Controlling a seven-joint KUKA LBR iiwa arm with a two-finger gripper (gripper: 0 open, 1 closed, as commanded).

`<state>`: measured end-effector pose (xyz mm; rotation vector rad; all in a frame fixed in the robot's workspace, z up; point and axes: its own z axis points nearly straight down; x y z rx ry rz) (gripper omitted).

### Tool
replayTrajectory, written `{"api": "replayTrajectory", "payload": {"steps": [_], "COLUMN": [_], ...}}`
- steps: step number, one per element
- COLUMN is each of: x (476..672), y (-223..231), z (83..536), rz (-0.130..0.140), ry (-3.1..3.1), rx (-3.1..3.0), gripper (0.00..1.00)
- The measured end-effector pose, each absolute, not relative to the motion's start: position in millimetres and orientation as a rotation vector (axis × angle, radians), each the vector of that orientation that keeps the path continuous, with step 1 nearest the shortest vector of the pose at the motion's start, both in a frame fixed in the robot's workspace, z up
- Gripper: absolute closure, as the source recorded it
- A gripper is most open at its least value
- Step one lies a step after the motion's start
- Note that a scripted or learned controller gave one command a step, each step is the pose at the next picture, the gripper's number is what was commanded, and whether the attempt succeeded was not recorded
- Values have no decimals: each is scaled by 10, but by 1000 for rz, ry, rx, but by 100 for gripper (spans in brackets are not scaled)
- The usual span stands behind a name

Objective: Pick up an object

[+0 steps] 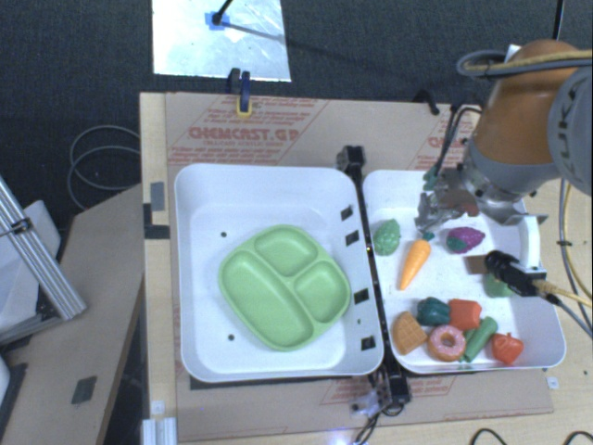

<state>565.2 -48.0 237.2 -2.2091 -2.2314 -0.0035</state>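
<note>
Dark carpet is surrounding the bench [306, 123], which is carrying two shallow white bins side by side. In the left bin [199, 193] a green divided plate [283, 287] is lying alone, well apart from the other items. In the right bin [547, 346] the toy foods are lying loose: a carrot [414, 261], a green vegetable piece [385, 237], a purple piece [464, 239], a doughnut [447, 343], a red pepper [464, 312] and a red piece [507, 348] near the front corner.

The arm [533, 119] is reaching in from the right and the hand [431, 221] is hanging low over the right bin's rear part, just above the carrot's top end. That placement suggests the carrot is the intended pick. Nothing is showing between the fingers, and whether the hand is released or clenched cannot be told from this angle. The carrot is resting on the bin floor, tilted, just beside the green vegetable piece; that crowding could be hindering a clean grasp.
</note>
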Motion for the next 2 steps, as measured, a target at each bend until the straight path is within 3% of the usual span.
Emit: {"api": "replayTrajectory", "payload": {"steps": [2], "x": [5293], "y": [503], "z": [2427], "rz": [-2], "ry": [-2231], "rx": [-2209], "gripper": [100]}}
